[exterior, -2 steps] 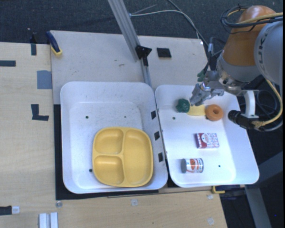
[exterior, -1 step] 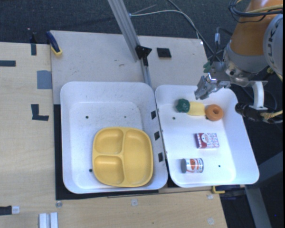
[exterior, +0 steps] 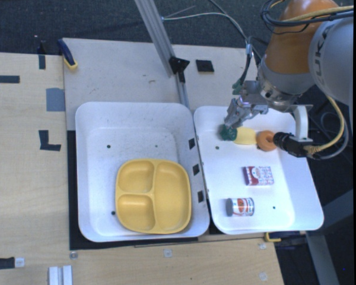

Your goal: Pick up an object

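My gripper (exterior: 232, 123) hangs over the far left part of the right bin (exterior: 296, 212), its tip right at a small dark green object (exterior: 228, 134); whether it touches that object I cannot tell. Beside the green object lies a pale yellow piece (exterior: 246, 137), and an orange ring-shaped object (exterior: 265, 141) comes after it to the right. Nearer the front of the same bin lie a red and white packet (exterior: 258, 176) and a small can on its side (exterior: 241, 206).
The left bin (exterior: 107, 129) holds a yellow divided plate (exterior: 153, 195) at its front. A slanted metal pole (exterior: 160, 34) rises behind the bins. Cables and a black connector (exterior: 288, 142) trail from the wrist over the right bin's far right edge.
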`<state>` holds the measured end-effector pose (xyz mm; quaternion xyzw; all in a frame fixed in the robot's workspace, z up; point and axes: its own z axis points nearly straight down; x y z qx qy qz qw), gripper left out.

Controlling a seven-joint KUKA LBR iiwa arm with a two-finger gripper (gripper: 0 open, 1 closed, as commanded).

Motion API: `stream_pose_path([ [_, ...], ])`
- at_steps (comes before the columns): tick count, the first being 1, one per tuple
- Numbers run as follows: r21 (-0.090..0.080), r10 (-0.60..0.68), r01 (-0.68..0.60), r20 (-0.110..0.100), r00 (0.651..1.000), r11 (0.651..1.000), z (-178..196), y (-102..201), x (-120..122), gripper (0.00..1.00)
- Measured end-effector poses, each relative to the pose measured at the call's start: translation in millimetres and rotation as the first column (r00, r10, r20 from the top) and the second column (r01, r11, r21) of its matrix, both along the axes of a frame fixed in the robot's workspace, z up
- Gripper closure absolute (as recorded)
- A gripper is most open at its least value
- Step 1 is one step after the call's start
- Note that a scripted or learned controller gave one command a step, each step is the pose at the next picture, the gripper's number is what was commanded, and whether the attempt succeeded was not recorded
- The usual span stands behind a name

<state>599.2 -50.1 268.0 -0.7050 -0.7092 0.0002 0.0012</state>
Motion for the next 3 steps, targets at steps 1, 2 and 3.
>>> stream_pose_path([
  [1, 0.0, 0.0, 0.0, -0.001, 1.0, 1.0, -1, 46, -19, 1.0],
  [2, -0.001, -0.001, 0.001, -0.003, 1.0, 1.0, -24, 91, -38, 1.0],
  [3, -0.001, 0.001, -0.001, -0.003, 1.0, 1.0, -42, 147, -52, 1.0],
])
